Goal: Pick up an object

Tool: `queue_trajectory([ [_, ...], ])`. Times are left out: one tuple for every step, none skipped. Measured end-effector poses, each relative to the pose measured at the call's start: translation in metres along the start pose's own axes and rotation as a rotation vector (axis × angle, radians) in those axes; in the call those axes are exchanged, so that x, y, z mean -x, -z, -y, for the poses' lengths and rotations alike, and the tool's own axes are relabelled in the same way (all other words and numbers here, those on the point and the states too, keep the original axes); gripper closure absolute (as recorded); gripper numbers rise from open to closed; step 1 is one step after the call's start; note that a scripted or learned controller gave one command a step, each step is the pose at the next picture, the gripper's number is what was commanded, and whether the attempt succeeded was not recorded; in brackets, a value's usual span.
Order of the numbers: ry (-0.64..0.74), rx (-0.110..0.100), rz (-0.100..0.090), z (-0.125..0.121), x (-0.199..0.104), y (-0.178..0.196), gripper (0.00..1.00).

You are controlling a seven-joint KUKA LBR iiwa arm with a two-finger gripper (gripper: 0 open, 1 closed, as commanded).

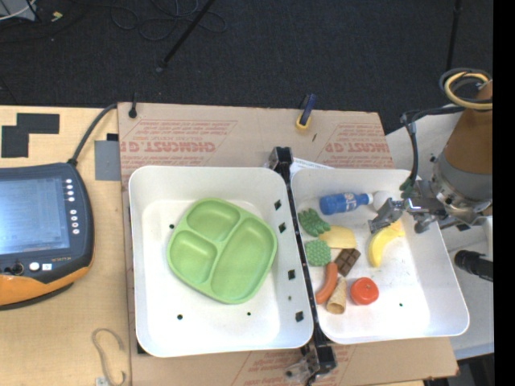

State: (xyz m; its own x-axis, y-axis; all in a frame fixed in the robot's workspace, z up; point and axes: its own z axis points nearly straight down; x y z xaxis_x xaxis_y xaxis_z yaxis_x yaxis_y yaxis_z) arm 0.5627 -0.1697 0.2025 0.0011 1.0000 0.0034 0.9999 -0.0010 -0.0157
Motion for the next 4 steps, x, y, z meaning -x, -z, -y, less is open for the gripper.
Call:
queue_trajectory([
  [0.002,0.012,0.002,-0.003,0.000,0.007,0.00],
  [0.002,0.009,0.001,-0.005,-0.007,-0.039,0.00],
  [0.006,0.008,0.001,-0.012,-0.014,-0.099,0.00],
  [0.002,0.016,0.002,-0.014,-0.015,-0.111,0.00],
])
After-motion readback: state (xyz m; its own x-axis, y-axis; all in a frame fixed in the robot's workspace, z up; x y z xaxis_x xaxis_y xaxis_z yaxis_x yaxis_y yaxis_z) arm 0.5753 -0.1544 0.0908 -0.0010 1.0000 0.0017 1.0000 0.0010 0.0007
